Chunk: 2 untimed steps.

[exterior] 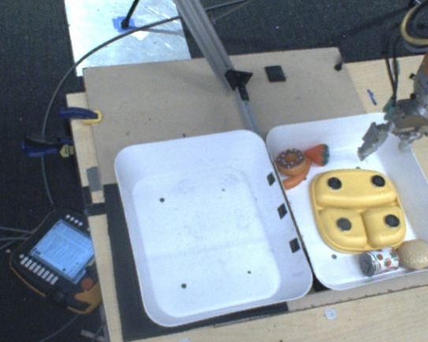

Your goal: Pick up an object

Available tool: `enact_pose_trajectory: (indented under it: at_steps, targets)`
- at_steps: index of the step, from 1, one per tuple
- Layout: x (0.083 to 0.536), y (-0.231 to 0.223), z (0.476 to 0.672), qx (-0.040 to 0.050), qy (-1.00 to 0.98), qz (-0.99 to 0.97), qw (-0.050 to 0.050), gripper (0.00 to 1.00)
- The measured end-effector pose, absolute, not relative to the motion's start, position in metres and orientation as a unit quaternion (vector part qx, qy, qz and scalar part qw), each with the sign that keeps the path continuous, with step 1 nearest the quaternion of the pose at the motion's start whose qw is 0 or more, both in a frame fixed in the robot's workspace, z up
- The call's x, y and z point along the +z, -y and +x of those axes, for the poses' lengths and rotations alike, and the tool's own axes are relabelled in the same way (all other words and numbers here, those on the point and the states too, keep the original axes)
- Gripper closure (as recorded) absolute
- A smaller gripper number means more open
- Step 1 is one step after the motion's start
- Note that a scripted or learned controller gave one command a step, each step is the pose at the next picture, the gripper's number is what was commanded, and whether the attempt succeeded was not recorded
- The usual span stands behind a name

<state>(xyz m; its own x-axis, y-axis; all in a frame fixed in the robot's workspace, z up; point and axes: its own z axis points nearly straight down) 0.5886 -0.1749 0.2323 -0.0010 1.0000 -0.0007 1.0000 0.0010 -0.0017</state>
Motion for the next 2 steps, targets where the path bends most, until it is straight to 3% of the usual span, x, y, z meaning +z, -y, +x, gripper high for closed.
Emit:
enact_pose_trajectory:
  at_steps: [2]
  targets:
    - [0.128,0.171,0.575,0.0008,0.707,-0.707,0.001,0.0]
